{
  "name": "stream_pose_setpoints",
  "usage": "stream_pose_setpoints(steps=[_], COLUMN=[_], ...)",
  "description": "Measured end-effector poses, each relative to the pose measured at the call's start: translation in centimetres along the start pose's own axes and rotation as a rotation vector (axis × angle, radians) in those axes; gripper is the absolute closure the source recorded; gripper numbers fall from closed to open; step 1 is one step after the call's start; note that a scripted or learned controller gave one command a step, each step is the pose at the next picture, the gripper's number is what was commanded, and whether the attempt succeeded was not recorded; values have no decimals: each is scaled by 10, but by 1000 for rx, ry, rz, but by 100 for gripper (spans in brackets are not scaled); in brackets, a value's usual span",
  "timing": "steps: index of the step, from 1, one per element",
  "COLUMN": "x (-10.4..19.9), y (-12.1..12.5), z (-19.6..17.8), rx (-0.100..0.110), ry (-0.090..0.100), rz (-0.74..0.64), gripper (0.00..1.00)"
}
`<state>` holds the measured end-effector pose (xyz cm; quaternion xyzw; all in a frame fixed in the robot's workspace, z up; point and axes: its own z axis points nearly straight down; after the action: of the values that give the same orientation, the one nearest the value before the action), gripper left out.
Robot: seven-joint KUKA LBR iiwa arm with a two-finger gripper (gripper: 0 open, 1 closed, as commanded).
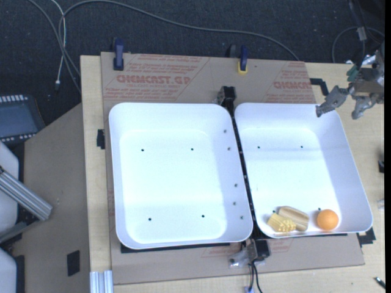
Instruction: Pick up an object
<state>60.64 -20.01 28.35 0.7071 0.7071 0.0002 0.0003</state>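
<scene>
In the right bin [293, 163], three things lie near the front edge. An orange ball [327, 219] sits toward the front right corner. To its left a tan bread-like roll [294, 213] touches a yellow corn cob [281, 224]. My gripper [342, 108] hangs over the bin's far right corner, well away from all three. Its fingers [324, 106] are spread open with nothing between them.
The left bin [177, 176] lies beside the right one on a cardboard-covered bench. Blue and yellow clamps [242, 58] hold the board at the back edge. Cables run over the dark floor behind.
</scene>
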Motion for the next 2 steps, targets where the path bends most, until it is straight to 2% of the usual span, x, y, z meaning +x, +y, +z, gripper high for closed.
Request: stream_pose_setpoints(steps=[1, 2], x=[8, 7], y=[-34, -32], z=[129, 113], rx=[10, -1], ry=[3, 0], rz=[1, 0], gripper=[0, 100])
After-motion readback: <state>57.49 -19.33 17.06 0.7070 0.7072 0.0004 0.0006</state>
